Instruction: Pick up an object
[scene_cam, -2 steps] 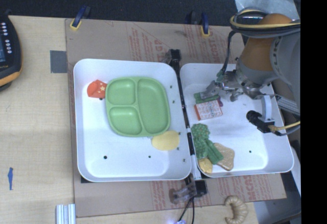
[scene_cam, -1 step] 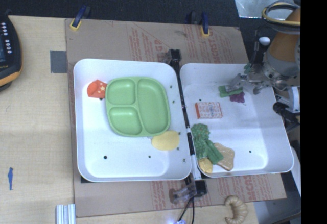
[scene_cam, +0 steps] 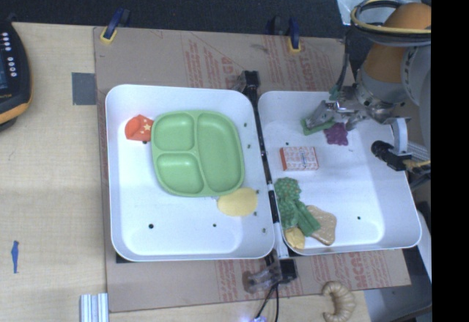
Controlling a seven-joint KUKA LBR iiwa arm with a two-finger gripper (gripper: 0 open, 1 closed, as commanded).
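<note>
While the arm (scene_cam: 388, 56) reaches in from the right, its claw (scene_cam: 322, 121) sits low over the far end of the right bin (scene_cam: 366, 203), grey metal parts pointing left. Whether the claw is released or clenched cannot be told from this angle; nothing is visibly gripped. A purple object (scene_cam: 337, 135) lies on the bin floor just beside the claw, at its near side; contact between the two cannot be made out.

Right bin, contents:
- purple object, far end, next to the claw;
- orange-and-white packet (scene_cam: 299, 159), flat, near the middle, toward the left wall;
- green leafy toy (scene_cam: 292, 203), along the left wall, nearer the front;
- tan flat piece (scene_cam: 321, 224), front left corner, touching the green toy;
- yellow piece (scene_cam: 293, 238), at the front left corner, partly under the green toy.

Left bin (scene_cam: 132, 232), contents:
- green divided plate (scene_cam: 198, 153), three compartments, all bare, lying flat in the far half;
- red object with a yellow star (scene_cam: 138, 127), touching the plate's left edge;
- pale yellow object (scene_cam: 238, 202), at the plate's front right edge, near the right wall.

Both bins stand side by side on a cardboard sheet (scene_cam: 183, 56) on the desk (scene_cam: 44, 188). A tan curled object (scene_cam: 339, 300) lies on the desk in front of the right bin, outside it.
</note>
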